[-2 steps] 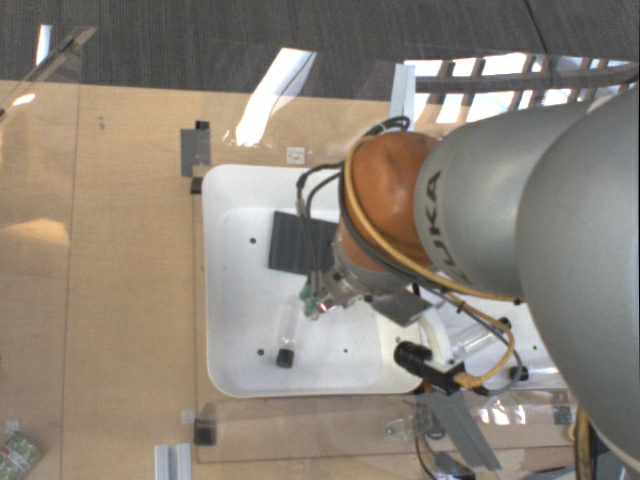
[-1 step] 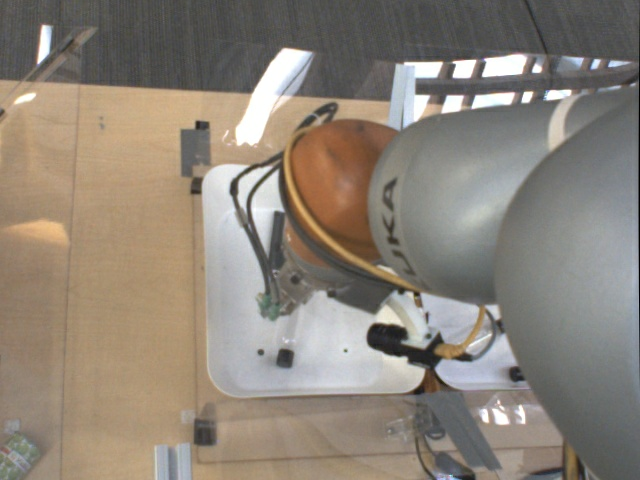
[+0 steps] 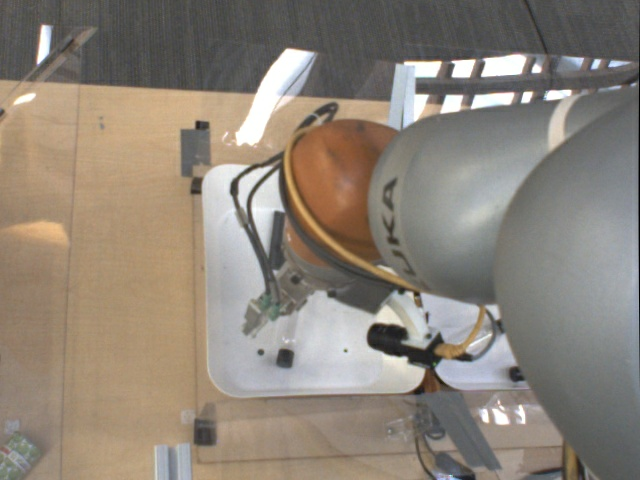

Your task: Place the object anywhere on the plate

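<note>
Beyond the bench, dark ribbed flooring. Below it, pale wooden bench [image 3: 100,268]; left white bin [image 3: 225,368] half-covered by grey arm [image 3: 480,208]. Gripper [image 3: 262,315] low inside, jaw state unreadable. Small dark object [image 3: 285,358] just beside the fingertips.

White bin [image 3: 225,268], grey/orange arm [image 3: 450,198]

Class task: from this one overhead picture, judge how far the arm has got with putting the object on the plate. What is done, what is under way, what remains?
Done: nothing that I can confirm; no plate can be made out. Under way: the arm reaches into the left bin, its tool low near a small dark object on the bin floor, beside the tool and not held. Left: the grasp, the carry and the placing.
</note>
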Controlling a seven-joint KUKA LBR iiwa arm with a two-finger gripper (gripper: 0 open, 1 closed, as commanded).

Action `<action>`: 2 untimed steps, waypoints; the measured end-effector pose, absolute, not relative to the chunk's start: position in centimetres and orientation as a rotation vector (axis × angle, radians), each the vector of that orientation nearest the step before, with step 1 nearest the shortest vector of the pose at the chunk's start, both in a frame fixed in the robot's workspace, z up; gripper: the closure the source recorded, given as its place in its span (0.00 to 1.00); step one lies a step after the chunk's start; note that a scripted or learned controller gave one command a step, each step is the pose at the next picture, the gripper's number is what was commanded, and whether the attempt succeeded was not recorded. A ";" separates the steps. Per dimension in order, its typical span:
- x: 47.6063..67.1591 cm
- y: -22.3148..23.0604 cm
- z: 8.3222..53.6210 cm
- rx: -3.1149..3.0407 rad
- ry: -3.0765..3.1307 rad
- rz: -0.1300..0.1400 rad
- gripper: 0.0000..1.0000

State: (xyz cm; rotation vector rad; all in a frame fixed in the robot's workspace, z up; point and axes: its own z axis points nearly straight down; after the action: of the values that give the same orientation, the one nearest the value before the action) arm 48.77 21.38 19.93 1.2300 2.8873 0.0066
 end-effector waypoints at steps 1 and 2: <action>53.7 16.9 21.1 0.942 2.991 0.006 0.00; 53.9 17.1 22.2 0.938 2.987 0.015 1.00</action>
State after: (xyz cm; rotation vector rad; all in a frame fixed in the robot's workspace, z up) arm 53.87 17.08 22.24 0.9383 2.9865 0.0149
